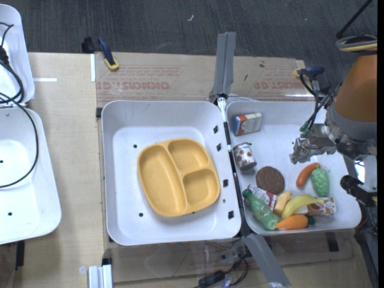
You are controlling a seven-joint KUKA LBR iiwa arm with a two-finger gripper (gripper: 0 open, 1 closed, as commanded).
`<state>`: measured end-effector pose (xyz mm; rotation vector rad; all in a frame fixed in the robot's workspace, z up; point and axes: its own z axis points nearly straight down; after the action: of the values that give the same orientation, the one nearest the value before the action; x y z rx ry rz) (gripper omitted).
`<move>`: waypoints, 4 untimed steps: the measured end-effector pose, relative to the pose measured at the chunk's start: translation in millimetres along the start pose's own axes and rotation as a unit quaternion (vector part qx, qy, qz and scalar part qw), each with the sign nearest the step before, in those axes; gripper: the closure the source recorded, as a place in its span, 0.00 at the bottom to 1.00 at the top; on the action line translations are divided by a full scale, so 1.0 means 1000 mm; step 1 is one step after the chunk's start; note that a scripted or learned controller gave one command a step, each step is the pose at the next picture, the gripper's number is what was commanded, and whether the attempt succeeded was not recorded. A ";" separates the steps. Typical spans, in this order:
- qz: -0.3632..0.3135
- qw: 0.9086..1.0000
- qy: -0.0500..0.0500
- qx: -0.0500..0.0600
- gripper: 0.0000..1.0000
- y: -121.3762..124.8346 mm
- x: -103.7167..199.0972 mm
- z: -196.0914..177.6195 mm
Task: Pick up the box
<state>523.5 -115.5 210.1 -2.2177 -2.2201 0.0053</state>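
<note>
Box sits in the back left corner of the right bin, just behind the can, lying on its side. Gripper hovers well right of the box; open or closed cannot be told. A shift left and back is needed, jaws spread across the box's narrow width, descent kept off the bin wall and the can.

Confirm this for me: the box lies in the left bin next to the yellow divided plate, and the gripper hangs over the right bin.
Not quite. The camera view shows the box in the right bin, near its back left corner. The yellow divided plate sits alone in the left bin. The gripper does hang over the right bin.
</note>
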 end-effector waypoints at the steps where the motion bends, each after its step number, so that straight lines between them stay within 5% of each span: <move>1: 0.005 1.000 0.000 0.000 0.00 -0.020 0.005 0.076; 2: 0.068 0.998 -0.001 -0.001 0.00 0.082 0.002 0.120; 3: 0.186 0.982 -0.001 -0.002 0.00 0.124 -0.004 0.119; 4: 0.247 0.969 0.000 -0.002 0.00 0.136 0.001 0.118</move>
<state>658.9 -114.8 91.5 -2.7009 -1.6056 0.0022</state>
